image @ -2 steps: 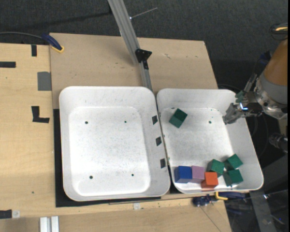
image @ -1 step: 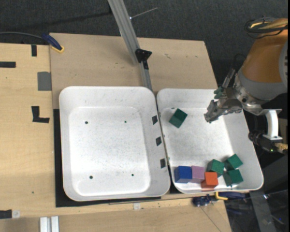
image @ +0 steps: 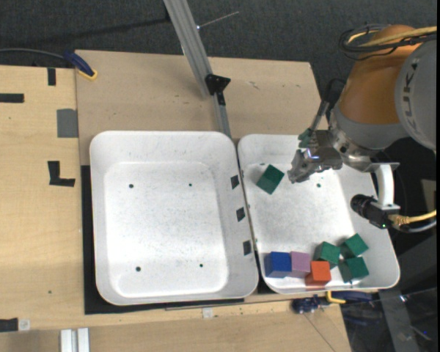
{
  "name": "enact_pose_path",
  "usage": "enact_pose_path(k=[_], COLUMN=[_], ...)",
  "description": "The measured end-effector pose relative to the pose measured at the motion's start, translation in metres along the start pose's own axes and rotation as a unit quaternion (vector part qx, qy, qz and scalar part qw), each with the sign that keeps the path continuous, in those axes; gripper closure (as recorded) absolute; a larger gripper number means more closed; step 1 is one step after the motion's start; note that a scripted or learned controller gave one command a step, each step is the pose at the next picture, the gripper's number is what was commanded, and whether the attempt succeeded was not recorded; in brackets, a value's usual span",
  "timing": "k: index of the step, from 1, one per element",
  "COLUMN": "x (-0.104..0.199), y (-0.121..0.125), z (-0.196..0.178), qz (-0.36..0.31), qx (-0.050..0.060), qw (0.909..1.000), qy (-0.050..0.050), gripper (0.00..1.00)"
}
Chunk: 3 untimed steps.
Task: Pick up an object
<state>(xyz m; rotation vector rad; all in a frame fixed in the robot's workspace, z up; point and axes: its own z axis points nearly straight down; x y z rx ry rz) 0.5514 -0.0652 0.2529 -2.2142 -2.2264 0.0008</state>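
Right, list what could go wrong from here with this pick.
The gripper hangs beside the lone green block, not over it, so a descent may only nudge the block. That block looks tilted on the right bin floor, so it might slip aside. The other blocks are packed against the bin's near wall, where a grasp could hit the wall or catch several at once.

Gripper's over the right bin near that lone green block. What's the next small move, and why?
Probably shift the gripper a little toward the left bin, over the lone green block, before descending. It sits just beside the block, not above it, and the block lies apart from the cluster at the right bin's near edge.
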Motion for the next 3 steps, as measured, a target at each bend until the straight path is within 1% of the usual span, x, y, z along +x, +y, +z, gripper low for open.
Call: enact_pose_path(k=[1,2,3], x=[0.056,0.105,0.154], y=[-0.003,0.012,0.013], z=[0.014,0.013,0.03], qz=[-0.001,0.0,0.0], qx=[0.001,0.0,0.001], qw=[1.0,1.0,1.0], qy=[0.0,0.0,0.0], gripper=[1.0,1.0,1.0])
